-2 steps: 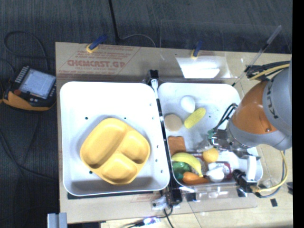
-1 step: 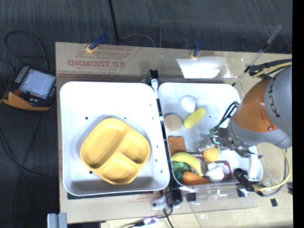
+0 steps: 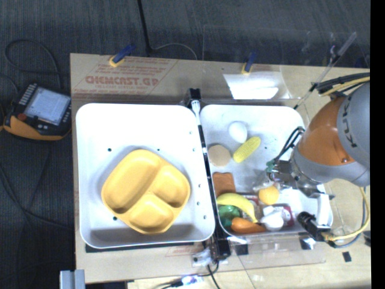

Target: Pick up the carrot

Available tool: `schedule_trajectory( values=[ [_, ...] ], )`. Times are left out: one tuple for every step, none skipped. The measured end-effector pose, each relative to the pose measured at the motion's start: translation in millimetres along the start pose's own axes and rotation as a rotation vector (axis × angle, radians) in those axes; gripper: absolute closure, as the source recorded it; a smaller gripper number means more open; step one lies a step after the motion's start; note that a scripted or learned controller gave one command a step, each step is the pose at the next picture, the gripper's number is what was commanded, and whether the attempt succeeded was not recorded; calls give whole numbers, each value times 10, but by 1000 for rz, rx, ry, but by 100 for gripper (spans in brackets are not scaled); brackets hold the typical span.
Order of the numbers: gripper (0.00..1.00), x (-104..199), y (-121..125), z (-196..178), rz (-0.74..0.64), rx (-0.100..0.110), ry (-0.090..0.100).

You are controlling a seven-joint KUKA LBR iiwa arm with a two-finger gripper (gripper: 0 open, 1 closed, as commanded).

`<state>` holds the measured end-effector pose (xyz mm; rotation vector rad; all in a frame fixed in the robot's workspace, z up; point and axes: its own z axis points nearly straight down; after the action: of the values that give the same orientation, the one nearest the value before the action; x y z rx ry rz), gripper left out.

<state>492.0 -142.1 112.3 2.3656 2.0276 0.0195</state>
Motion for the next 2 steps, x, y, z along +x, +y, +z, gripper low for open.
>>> schedule_trajectory(
  values=[
    [100, 1, 1, -92, 0, 2, 0],
    [100, 2, 5, -185, 0, 2, 0]
  ],
)
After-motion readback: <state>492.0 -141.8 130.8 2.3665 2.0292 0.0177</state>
